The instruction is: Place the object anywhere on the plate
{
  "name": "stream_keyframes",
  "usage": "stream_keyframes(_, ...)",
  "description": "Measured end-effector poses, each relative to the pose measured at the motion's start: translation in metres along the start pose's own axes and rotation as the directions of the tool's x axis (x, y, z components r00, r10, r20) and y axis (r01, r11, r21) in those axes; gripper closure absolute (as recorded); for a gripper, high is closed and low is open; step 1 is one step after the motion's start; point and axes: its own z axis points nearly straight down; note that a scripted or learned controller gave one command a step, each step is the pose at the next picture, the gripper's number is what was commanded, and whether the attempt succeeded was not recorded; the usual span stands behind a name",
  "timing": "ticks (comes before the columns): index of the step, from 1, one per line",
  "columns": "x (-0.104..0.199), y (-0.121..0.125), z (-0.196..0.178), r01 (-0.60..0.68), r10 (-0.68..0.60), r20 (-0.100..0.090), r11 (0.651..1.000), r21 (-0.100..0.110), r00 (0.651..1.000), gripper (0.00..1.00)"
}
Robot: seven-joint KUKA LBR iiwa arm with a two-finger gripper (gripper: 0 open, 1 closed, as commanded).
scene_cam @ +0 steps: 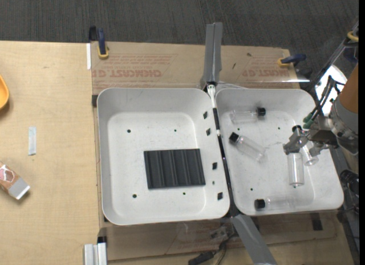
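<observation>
The arm [349, 101] enters beside the right bin [274, 198], past its right-hand rim. What shows of it there is a rounded grey body with an orange-tan patch on its upper part. Thin dark cables run alongside it, and a small green spot sits on them just over that rim. Over the bin's floor the gripper [296, 144] is a small assembly of grey metal and black parts, its surfaces dull and angular.
</observation>
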Motion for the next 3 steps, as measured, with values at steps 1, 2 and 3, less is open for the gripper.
stream_keyframes(1, 0.084, -0.012, 0.015, -0.116, 0.116, 0.001, 0.993, 0.002, 0.993, 1.00)
stream_keyframes(2, 0.147, -0.009, 0.043, -0.192, 0.192, 0.002, 0.981, 0.004, 0.981, 1.00)
stream_keyframes(3, 0.201, -0.022, 0.044, -0.257, 0.257, 0.002, 0.967, 0.003, 0.967, 1.00)
